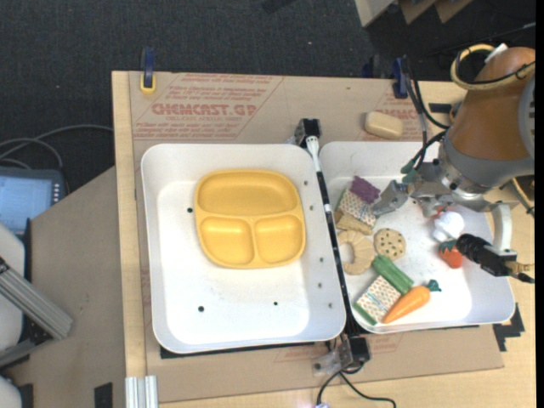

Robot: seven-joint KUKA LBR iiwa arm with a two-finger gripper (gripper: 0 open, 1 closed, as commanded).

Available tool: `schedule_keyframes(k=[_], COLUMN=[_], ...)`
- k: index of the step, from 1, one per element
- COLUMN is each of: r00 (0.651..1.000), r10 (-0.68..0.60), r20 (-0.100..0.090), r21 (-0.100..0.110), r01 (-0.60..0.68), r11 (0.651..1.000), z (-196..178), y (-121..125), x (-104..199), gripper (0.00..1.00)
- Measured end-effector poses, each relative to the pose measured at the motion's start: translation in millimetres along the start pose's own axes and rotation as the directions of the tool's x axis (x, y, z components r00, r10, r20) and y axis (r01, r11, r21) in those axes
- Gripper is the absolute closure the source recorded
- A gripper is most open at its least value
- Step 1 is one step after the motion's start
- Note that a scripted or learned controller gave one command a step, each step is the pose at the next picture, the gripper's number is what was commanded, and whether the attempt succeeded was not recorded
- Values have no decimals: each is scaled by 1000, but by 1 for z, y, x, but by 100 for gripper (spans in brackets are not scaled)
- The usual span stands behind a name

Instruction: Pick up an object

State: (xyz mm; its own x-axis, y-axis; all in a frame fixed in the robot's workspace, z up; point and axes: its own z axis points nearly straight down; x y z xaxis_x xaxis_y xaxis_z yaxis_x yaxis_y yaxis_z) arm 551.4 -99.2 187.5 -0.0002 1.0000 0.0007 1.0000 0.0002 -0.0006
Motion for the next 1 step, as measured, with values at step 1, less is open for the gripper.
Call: schedule_keyframes(k=[1], r00=[1000], r10=[9], r20=[0], r21=[-7], r01=[-9], r11=[1000], z=[101], y=[-43], x=[-28], gripper=[0])
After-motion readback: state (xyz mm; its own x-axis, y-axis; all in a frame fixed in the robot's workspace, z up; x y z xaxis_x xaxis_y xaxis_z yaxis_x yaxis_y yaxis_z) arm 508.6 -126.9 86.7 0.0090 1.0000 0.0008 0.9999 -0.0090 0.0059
